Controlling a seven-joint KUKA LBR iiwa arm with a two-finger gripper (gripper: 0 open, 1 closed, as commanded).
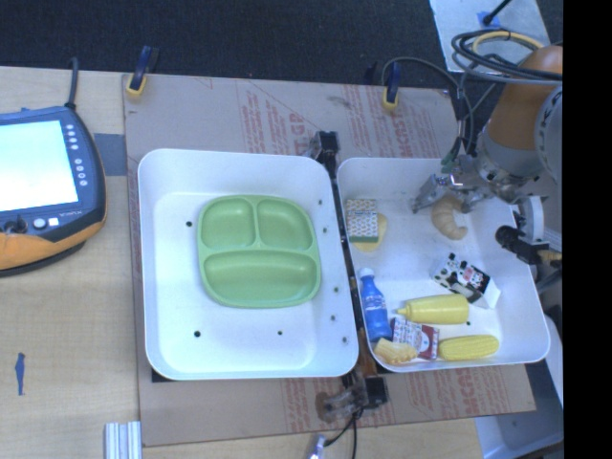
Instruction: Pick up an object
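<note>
a wooden bench (67, 352) stands against a dark carpeted floor (239, 12), with a sheet of brown cardboard (249, 118) clamped flat across its middle. two shallow white bins sit side by side on the cardboard, touching along one edge. the left bin (167, 342) holds a green divided plate (258, 250), lying flat near its centre. the right bin (521, 338) holds a clutter of small things: a sponge (364, 224) near the upper left corner, a blue bottle (372, 306) along the left wall, a yellow bottle (435, 308) on its side, a corn cob (469, 347) by the front wall, and a black and white packet (464, 277) between them. a tan pastry (449, 222) lies toward the back of this bin. the gripper (453, 194) hangs right over the pastry, fingers spread to either side of it (whether they touch it, i cannot tell). the grey arm (521, 132) enters from the right. a tablet with a lit white screen (43, 185) rests at the bench's left end.
</note>
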